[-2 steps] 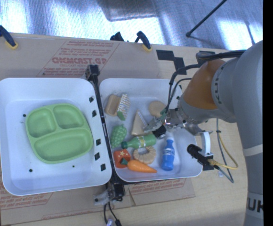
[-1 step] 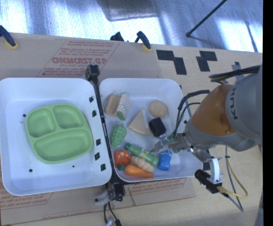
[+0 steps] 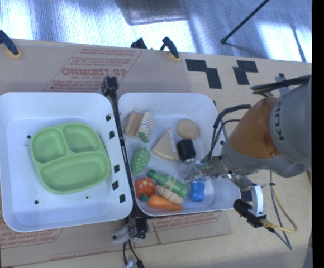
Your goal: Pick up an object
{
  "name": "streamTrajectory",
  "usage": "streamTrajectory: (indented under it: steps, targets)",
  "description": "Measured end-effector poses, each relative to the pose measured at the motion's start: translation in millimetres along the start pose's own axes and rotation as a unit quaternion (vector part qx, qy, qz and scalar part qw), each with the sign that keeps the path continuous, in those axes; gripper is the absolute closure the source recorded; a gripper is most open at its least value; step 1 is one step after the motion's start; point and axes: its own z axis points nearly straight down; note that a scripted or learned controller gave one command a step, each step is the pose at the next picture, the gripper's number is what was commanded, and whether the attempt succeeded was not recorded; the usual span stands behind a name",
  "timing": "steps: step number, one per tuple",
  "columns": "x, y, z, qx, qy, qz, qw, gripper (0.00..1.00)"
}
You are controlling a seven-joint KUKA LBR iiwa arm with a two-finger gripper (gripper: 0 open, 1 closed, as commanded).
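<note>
The right bin (image 3: 206, 105) holds several toy foods: a bread slice (image 3: 132, 124), a tan bun (image 3: 188, 129), a pale cheese wedge (image 3: 163, 147), a bumpy green piece (image 3: 140, 161), a red tomato (image 3: 144, 186), a green bottle shape (image 3: 167, 181) and an orange carrot (image 3: 163, 203). A black block (image 3: 185, 148) lies near the bin's middle and a small blue cup (image 3: 198, 191) near its front right. My gripper (image 3: 198, 171) reaches in from the right, low over the bin, between the black block and the blue cup. Nothing can be seen held in it.
The left bin (image 3: 5, 110) carries a green divided plate (image 3: 70, 156). The arm's orange band (image 3: 256, 134) and grey wrist hang over the right bin's right rim. Clamps (image 3: 170, 47) sit at the bench's far edge, and cables (image 3: 279, 216) trail at the right.
</note>
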Motion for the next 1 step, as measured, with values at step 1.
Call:
streamTrajectory:
  steps: [1]
  targets:
    - [66.2,9.4,-38.0,-0.001,0.0,0.001,1.0,1.0]
